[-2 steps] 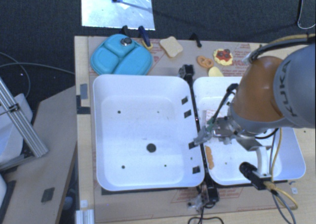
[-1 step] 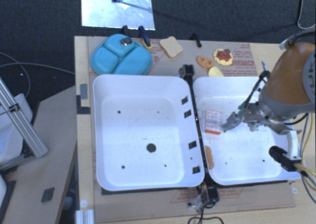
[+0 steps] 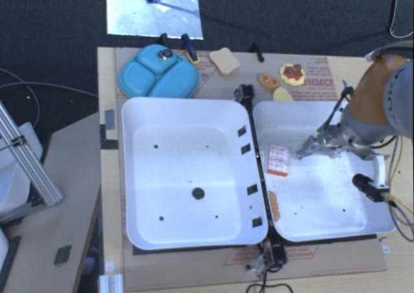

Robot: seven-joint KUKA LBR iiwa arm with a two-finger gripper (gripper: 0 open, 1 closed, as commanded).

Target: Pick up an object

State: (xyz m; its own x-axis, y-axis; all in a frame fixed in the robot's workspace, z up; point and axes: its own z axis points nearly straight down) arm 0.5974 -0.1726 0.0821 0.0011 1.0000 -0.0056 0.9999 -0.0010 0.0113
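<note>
My gripper hangs center-right of frame over the right bin — fingers' state I can't tell — w/ a small red-white packet just left.

Both bins appeared smooth, glossy white plastic. The bench looked like matt cardboard. The lidded blue tray appeared smooth plastic; the floor sheet looked shiny metal.

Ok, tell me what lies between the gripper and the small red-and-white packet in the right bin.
In the camera view, nothing: just bare white floor of the right bin separates the gripper from the packet.
</note>
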